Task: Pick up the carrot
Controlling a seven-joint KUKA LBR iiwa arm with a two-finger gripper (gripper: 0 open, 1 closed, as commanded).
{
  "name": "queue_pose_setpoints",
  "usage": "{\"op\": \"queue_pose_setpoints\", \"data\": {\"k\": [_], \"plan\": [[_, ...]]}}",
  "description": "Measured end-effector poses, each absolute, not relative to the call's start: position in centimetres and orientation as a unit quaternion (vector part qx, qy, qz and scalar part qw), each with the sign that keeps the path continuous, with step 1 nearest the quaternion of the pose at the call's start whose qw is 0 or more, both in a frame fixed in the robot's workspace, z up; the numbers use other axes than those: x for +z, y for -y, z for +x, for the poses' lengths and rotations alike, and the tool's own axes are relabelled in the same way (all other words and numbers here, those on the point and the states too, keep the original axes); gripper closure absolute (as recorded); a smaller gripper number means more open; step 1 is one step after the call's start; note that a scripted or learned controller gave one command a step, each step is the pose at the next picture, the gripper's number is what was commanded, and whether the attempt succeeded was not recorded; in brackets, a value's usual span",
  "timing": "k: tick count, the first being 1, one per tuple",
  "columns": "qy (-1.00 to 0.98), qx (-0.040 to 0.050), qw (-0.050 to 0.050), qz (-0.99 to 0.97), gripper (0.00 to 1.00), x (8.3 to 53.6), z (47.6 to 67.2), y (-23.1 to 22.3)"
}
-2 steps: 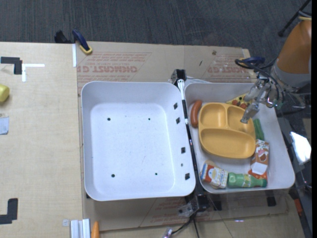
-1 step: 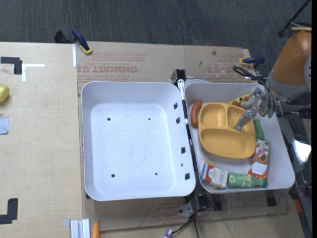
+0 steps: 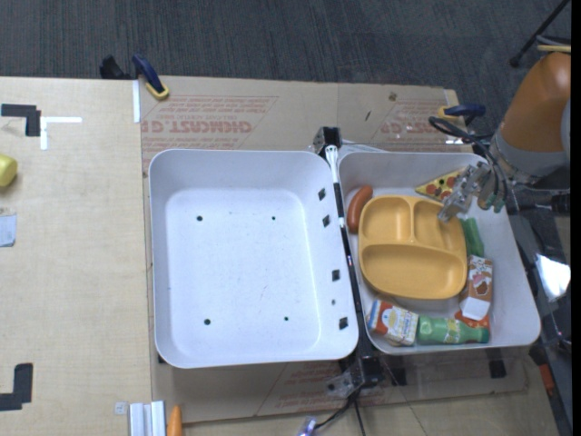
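The gripper [image 3: 457, 203] hangs over the far right part of the right bin [image 3: 522, 330], at the far right corner of the yellow divided plate [image 3: 413, 260]. Whether its fingers are apart or together cannot be told; nothing shows between them.

The carrot [image 3: 359, 208] lies well to the left of the gripper, across the plate from it, in the narrow strip between the plate's left rim and the bin's left wall. Only part of it shows; the plate covers its right side. Its long axis runs roughly from the far end of the bin toward the near end, leaning slightly. Which end is the tip cannot be made out.

Just beside the gripper on its far side lies a pizza slice [image 3: 439, 186], touching or nearly touching it. Just nearward of the gripper, a green item [image 3: 473, 239] lies along the plate's right rim. Further nearward lies a red and white packet [image 3: 477, 291], then a green bottle [image 3: 451, 331] on its side and a small carton [image 3: 397, 323] along the near wall.

The left bin [image 3: 163, 243] sits well to the left of the gripper.
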State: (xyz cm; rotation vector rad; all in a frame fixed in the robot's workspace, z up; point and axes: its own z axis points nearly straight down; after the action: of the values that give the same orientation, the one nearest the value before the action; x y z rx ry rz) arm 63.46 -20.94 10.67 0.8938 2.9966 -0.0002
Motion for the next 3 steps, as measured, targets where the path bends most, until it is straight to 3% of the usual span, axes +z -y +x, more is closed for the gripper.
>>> {"op": "queue_pose_setpoints", "data": {"k": [1, 2, 3], "plan": [[-0.958, -0.0002, 0.008, 0.286, 0.00, 10.72, 63.48, 20.94], [-0.949, 0.0053, 0.000, 0.315, 0.00, 9.97, 63.91, 21.37], [-0.949, 0.0024, 0.009, 0.314, 1.00, 10.95, 64.19, 21.56]]}}
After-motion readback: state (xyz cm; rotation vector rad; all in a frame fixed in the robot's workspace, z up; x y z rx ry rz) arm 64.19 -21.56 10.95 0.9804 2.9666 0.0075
